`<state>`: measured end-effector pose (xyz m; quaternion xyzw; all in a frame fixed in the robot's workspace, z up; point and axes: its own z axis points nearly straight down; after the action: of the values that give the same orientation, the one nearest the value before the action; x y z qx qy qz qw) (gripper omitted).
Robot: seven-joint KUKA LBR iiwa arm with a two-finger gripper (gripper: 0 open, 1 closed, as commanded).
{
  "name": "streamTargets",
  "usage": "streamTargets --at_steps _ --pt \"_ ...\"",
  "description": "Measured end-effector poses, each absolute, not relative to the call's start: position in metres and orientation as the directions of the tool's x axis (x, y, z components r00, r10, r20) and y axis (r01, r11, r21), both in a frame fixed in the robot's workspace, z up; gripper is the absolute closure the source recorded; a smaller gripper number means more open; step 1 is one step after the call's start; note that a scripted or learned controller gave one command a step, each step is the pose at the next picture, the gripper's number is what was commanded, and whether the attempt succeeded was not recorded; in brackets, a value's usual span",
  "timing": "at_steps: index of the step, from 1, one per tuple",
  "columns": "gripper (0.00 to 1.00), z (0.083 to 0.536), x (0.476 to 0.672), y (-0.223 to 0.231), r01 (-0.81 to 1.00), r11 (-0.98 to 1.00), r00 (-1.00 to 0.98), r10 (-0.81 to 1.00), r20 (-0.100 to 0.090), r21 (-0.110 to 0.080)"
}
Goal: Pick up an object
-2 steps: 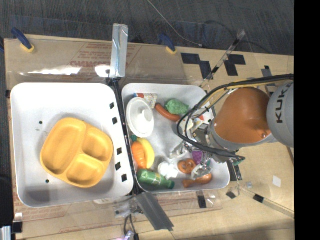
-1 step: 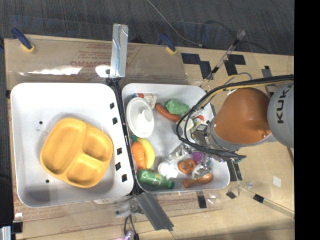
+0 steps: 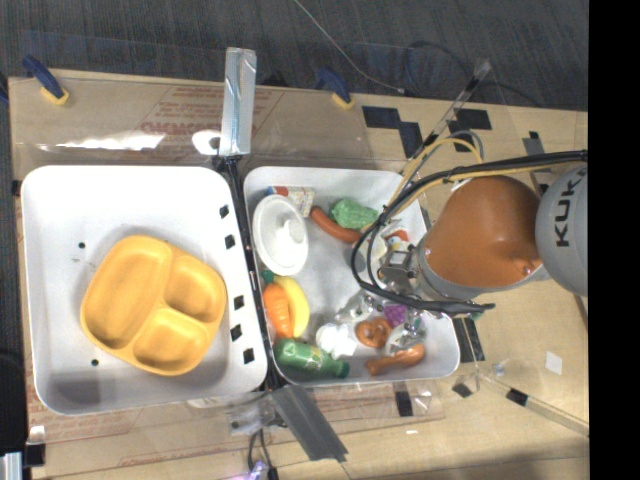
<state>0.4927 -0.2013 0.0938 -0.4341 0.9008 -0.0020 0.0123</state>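
The right bin (image 3: 330,183) holds several toy items: a white cup (image 3: 280,233), an orange hot dog (image 3: 333,225), a green leafy piece (image 3: 354,213), a yellow and orange fruit (image 3: 284,306), a green bottle (image 3: 310,359), a brown pretzel (image 3: 373,332), a purple piece (image 3: 396,315) and an orange sausage (image 3: 396,359). My gripper (image 3: 398,268) reaches down into the bin's right half, above the pretzel and purple piece, under the orange wrist band (image 3: 485,233) and its cables.
The left bin (image 3: 60,198) carries a yellow divided plate (image 3: 152,302). A metal divider post (image 3: 238,103) rises between the bins. Blue clamps (image 3: 45,80) hold the cardboard bench at the back.
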Motion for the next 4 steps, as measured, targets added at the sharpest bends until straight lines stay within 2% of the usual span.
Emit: streamTargets --at_steps 1,2,3,4 --pt "0.00 0.097 0.489 -0.201 -0.823 0.568 -0.567 -0.823 -0.018 -0.015" --pt "1.00 0.106 0.490 -0.202 -0.825 0.564 -0.564 -0.826 -0.020 -0.026" --pt "1.00 0.154 0.529 -0.117 -0.779 0.627 -0.627 -0.779 -0.004 -0.003" --pt "1.00 0.256 0.582 -0.106 -0.709 0.706 -0.706 -0.709 -0.006 -0.008"
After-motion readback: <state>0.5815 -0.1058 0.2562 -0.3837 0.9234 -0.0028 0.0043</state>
